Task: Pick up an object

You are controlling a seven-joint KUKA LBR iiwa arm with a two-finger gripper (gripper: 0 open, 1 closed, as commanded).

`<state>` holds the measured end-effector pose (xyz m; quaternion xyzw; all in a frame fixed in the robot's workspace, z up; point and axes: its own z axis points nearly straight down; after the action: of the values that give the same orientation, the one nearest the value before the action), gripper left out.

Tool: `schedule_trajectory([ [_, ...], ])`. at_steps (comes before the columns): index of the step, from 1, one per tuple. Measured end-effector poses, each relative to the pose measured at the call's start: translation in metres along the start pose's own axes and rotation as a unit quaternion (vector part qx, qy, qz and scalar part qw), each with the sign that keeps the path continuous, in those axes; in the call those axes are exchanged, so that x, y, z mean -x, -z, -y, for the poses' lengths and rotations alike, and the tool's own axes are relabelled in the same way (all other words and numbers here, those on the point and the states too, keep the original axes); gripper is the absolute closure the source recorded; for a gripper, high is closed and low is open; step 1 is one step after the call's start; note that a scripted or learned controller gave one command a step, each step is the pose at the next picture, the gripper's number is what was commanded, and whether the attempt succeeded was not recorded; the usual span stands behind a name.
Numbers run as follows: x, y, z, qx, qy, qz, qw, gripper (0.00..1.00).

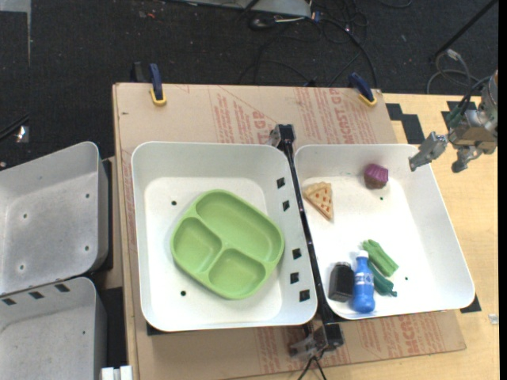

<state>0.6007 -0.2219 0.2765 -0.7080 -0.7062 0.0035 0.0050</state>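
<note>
The right bin (428, 212) holds a purple lump (377, 176) at the back, a toy pizza slice (320, 200) at its left side, and near the front a blue bottle (363, 285), a black block (341, 282) and green pieces (381, 260). A green divided plate (227, 244) lies in the left bin (158, 212). My gripper (444, 153) hangs at the far right, over the right bin's back right rim, its fingers spread apart with nothing between them. It is well to the right of the purple lump.
Both bins rest on a cardboard-covered bench (238, 109) held by clamps (158, 85) at the back. Spare white bin lids (47, 212) lie to the left. Cables run over the dark floor behind.
</note>
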Motion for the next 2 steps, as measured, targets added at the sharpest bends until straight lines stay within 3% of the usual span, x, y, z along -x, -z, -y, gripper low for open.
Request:
schedule_trajectory([
  [1,-0.001,0.008,-0.002,0.006,0.002,0.002,1.0000,0.00],
  [2,-0.011,-0.046,-0.006,0.005,0.003,0.001,1.0000,0.00],
])
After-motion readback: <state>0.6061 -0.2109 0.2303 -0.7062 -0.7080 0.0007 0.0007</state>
